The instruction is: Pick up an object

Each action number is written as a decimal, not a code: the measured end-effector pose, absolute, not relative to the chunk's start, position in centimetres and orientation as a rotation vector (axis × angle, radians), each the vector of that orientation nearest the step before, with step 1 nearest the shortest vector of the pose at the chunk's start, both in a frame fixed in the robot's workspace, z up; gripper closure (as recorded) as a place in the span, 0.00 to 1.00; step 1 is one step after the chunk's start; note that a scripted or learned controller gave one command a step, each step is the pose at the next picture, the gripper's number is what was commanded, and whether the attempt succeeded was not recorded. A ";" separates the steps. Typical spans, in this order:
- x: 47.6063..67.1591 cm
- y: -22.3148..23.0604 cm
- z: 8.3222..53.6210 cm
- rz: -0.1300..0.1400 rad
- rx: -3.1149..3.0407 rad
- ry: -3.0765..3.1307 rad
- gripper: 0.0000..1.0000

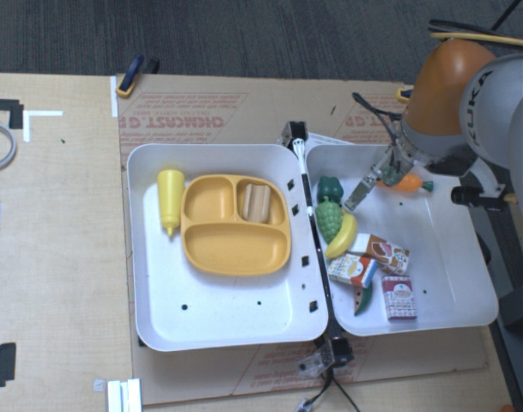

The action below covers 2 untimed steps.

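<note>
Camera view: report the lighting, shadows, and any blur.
Camera view: even, soft light; faint shadows under the yellow tray and around the bins' rims; the gripper and the orange thing beside it look slightly blurred; the small boxes' print is too small to read.

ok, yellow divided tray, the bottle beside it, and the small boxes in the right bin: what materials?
Divided tray: likely molded plastic, matte; uniform colour, rounded rims. Yellow bottle: probably plastic, smooth with a soft sheen. Small boxes: look like printed cardboard, with flat faces, sharp edges and label graphics, though they could be plastic toys.
</note>
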State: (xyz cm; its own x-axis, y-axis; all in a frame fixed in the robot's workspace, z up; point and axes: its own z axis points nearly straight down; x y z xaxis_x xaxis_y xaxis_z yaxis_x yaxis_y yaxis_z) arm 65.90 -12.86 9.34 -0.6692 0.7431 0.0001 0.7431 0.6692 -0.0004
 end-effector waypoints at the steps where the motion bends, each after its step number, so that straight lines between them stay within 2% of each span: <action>1: 65.9 -12.9 9.3 0.001 -1.277 -2.870 0.00; 2: 65.9 -12.9 9.3 0.000 -1.277 -2.870 0.00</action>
